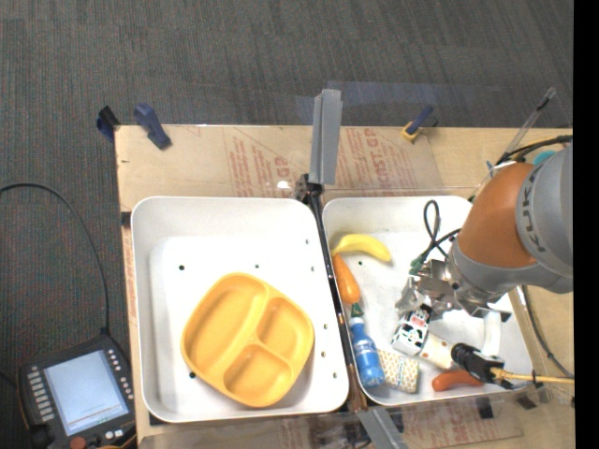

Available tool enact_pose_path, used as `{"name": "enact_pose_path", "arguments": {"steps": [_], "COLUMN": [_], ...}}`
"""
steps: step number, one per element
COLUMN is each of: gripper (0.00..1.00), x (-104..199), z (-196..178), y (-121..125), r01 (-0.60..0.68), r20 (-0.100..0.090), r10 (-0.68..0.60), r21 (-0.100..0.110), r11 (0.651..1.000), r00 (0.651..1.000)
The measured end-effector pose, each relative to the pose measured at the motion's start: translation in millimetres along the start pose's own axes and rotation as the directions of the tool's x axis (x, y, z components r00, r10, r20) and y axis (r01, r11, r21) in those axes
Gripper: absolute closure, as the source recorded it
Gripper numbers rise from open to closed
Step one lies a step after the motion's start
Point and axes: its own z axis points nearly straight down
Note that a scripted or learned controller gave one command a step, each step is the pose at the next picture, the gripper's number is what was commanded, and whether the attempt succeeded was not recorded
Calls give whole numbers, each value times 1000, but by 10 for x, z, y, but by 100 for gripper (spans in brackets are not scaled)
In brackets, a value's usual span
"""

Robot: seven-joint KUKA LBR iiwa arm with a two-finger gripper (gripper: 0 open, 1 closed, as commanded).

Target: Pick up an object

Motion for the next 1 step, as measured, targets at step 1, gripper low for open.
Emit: {"name": "enact_pose_path", "arguments": {"steps": [1], "gripper": [100], "x": [441], "z": [-494], "y": [151], "r01": [66], "r20": [3], "r10": [-66], "r21": [-5], "r11": [998], "r00": [998]}}
